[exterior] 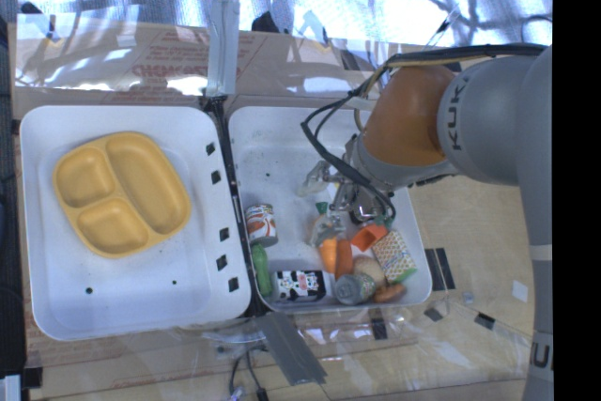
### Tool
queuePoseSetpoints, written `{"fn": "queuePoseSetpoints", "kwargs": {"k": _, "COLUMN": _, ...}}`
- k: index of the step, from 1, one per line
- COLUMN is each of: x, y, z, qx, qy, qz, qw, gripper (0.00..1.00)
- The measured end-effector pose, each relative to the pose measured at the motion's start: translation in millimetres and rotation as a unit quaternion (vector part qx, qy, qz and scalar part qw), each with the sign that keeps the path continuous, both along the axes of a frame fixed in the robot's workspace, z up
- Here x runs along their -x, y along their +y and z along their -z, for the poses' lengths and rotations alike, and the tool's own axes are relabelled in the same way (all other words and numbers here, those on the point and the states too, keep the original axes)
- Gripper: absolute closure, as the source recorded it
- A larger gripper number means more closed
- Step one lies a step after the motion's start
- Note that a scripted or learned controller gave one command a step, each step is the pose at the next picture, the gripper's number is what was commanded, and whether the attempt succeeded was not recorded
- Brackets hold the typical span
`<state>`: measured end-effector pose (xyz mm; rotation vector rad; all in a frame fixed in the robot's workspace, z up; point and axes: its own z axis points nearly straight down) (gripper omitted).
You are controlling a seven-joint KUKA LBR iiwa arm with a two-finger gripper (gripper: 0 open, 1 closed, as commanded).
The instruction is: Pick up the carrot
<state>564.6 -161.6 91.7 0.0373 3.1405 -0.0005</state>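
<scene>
Orange carrot (335,255) lies in the near part of the right bin (272,131), among a heap of small things; a can (260,224) stands to its left, a green piece (261,269) and a black-and-white carton (300,285) sit nearer, and a patterned packet (394,256) lies to its right; the gripper (336,207) hangs just beyond the carrot, under the grey arm (488,122) with its orange band; whether its jaws are open or closed cannot be told; the left bin (56,296) holds a yellow divided plate (119,192).
</scene>
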Motion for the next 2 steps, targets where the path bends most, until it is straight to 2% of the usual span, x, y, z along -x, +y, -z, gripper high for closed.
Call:
{"fn": "queuePoseSetpoints", "kwargs": {"k": 1, "x": 61.9, "y": -46.4, "z": -5.0, "qx": 0.0015, "qy": -0.009, "qz": -0.101, "qw": 0.9948, "gripper": 0.00}}
{"fn": "queuePoseSetpoints", "kwargs": {"k": 2, "x": 61.4, "y": -45.3, "z": -14.7, "qx": 0.0019, "qy": -0.008, "qz": -0.106, "qw": 0.9944, "gripper": 1.00}}
